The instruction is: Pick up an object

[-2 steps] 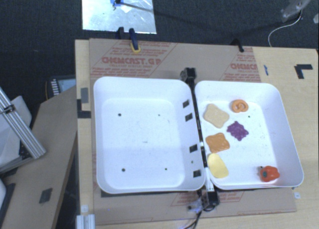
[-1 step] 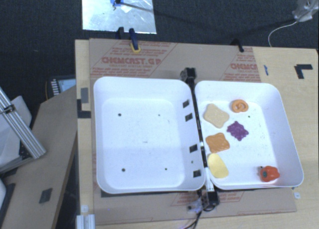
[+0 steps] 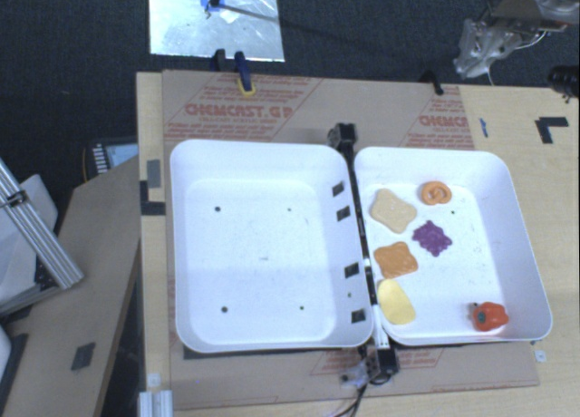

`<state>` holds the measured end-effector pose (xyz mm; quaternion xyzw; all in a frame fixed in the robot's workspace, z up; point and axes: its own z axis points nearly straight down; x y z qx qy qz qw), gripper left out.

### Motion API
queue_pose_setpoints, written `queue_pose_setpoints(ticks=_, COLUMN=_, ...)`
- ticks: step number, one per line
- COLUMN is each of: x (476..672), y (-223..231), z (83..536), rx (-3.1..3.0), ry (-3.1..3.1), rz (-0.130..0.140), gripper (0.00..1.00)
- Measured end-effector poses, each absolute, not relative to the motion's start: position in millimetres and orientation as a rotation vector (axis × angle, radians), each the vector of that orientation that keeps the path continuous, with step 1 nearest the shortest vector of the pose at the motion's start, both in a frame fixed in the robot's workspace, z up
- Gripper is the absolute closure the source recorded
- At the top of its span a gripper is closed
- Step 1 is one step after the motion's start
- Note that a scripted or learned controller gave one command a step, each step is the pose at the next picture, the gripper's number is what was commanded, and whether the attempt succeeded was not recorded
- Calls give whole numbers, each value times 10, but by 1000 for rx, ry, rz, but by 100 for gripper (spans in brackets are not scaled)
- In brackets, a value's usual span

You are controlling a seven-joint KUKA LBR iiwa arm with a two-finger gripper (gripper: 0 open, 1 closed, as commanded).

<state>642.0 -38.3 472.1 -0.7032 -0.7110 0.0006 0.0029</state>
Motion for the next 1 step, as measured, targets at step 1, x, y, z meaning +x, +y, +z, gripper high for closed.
queue_pose_setpoints(ticks=1, x=6264, y=333, z=5048, rx=-2209, ry=-2236, rz=-9, gripper=100)
